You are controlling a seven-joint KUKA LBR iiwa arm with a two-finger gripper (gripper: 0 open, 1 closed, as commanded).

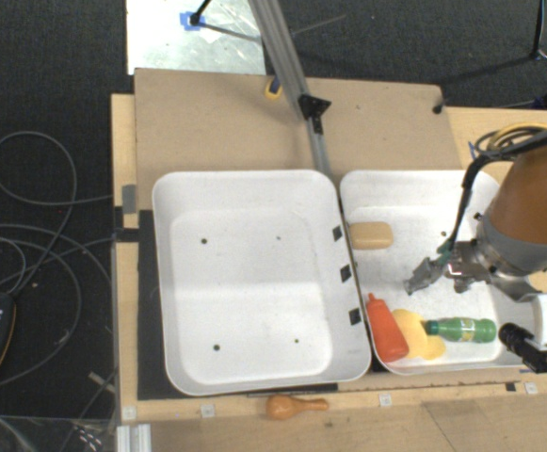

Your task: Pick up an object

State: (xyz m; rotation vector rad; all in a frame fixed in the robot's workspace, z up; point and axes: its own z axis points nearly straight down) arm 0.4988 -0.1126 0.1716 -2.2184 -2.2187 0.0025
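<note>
In the camera view, the arm (527,210) reaches in from the right over the right bin (414,191), its orange band showing above the grey wrist. The gripper (426,276) hangs low over the middle of that bin, pointing toward the left. Whether it is released or clenched cannot be told from this slant, and nothing is seen held in it.

The things that could be picked lie around the gripper, all inside the right bin. A tan block (370,235) rests up and to the left of the gripper, close to the bin's left wall and apart from the gripper. Below the gripper, along the near wall of the bin, three things crowd together: an orange-red bottle (387,330) lies down and to the left of the gripper, a yellow object (416,332) sits just beside it and almost straight below the gripper, and a green bottle (461,329) lies on its side down and to the right, touching the yellow object.

The left bin (174,252) sits well to the left of the gripper. A brown pear-shaped object (295,405) lies on the bench outside the bins, far down and to the left.
</note>
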